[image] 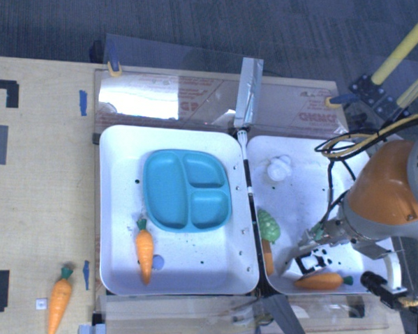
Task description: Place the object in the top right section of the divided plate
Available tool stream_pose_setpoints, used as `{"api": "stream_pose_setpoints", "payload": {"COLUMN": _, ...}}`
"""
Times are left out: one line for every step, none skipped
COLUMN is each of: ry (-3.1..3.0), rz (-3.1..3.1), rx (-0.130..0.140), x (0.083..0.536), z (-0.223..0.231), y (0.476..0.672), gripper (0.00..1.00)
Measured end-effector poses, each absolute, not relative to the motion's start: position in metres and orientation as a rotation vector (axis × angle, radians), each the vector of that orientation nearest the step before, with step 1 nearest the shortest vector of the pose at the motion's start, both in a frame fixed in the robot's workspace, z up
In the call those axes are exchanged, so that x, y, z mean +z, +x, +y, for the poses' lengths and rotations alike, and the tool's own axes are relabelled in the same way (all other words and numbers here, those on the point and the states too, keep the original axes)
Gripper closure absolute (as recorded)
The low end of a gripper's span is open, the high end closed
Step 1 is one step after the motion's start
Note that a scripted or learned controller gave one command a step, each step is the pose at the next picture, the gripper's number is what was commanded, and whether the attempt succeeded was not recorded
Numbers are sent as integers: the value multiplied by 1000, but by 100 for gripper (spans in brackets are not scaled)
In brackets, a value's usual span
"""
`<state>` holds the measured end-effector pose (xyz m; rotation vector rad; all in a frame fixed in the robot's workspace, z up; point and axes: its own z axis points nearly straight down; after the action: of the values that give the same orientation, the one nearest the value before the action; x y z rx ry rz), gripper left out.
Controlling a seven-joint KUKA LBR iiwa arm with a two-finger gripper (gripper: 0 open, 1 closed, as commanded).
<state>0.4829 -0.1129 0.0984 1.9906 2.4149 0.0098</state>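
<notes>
Pincer (315,253) hangs low in the right bin (291,195) just above the orange carrot (322,280), evidently lined up to take it for the blue divided plate (187,191) in the left bin (120,193), though its grip state I cannot tell

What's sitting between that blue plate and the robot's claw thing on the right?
In the camera view, the bins' shared wall and a green leafy toy lie between the divided plate and the tool.
</notes>
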Motion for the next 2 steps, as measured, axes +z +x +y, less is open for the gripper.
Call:
{"api": "stream_pose_setpoints", "payload": {"ry": 1756, "rz": 2601, "rx": 5, "x": 186, "z": -61, "y": 481, "gripper": 100}}
{"api": "stream_pose_setpoints", "payload": {"ry": 1762, "rz": 2601, "rx": -2, "x": 94, "z": -126, "y": 491, "gripper": 100}}
